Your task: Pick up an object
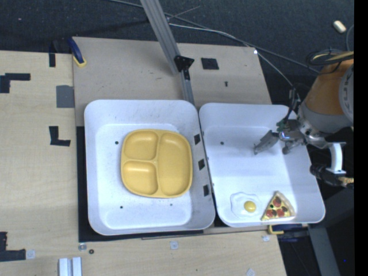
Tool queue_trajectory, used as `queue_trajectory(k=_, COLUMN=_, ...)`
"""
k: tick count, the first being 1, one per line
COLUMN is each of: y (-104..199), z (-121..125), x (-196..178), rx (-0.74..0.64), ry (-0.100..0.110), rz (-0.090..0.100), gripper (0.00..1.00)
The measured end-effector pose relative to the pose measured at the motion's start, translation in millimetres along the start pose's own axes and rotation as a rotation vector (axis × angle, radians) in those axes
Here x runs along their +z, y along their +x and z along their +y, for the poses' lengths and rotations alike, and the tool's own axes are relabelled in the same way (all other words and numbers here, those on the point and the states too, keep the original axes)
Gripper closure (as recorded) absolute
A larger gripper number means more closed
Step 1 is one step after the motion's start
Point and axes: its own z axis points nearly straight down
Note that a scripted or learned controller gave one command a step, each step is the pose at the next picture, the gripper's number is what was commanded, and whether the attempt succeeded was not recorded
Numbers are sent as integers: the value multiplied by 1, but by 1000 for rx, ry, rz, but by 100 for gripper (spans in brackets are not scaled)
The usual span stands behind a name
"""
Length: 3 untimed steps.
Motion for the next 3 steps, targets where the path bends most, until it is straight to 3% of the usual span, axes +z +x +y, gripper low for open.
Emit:
queue_trajectory(k=1, y=0, z=1, x=50, rx=0, ry=-10, rz=-4, gripper=0)
queue_trajectory(k=2, y=0, z=3, x=36, rx=-1, ry=-15, rz=-5, gripper=100)
queue_trajectory(k=3, y=0, z=12, x=-12, rx=-1, ry=-11, rz=-1, gripper=100)
